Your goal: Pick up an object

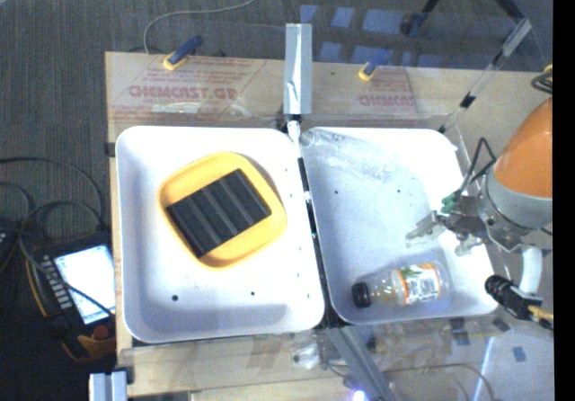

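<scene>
With its claw state impossible to tell, the two-finger gripper (pixel 446 227) is hovering near the right bin's (pixel 377 165) right edge, risking the clear plastic bottle (pixel 402 286) lying along the front edge rolling away.

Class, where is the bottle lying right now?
The bottle lies on its side near the right bin's front edge, below the gripper.

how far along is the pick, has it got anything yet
Nothing looks picked yet. The bottle lies on its side on the floor of the right bin, and the yellow dish with the black ridged insert sits in the left bin. The tool is at the right bin's right side, above the bottle and apart from it, with nothing between its fingers. Reaching an object, gripping and lifting are all left.
</scene>
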Controlling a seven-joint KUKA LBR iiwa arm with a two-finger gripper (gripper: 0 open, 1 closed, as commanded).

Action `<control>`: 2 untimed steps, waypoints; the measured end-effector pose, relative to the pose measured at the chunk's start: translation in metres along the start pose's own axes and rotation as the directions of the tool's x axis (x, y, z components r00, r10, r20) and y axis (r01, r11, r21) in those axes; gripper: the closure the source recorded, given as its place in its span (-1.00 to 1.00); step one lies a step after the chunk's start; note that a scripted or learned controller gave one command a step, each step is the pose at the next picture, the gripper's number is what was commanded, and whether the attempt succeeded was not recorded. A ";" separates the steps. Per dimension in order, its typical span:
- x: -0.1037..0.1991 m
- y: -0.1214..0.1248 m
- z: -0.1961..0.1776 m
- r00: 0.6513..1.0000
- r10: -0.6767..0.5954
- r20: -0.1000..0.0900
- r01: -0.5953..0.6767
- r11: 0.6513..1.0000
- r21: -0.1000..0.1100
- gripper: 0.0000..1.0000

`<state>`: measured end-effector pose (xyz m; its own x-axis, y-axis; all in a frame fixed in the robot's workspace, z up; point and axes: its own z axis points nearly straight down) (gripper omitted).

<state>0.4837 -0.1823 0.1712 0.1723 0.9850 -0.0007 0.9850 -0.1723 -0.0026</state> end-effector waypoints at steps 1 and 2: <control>-0.032 0.005 0.010 0.965 0.261 0.002 -0.261 0.965 0.001 -1.00; 0.028 -0.003 0.080 0.997 0.081 0.004 -0.081 0.997 -0.013 -1.00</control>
<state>0.4858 -0.1543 0.0910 0.2517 0.9678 -0.0045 0.9678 -0.2517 0.0107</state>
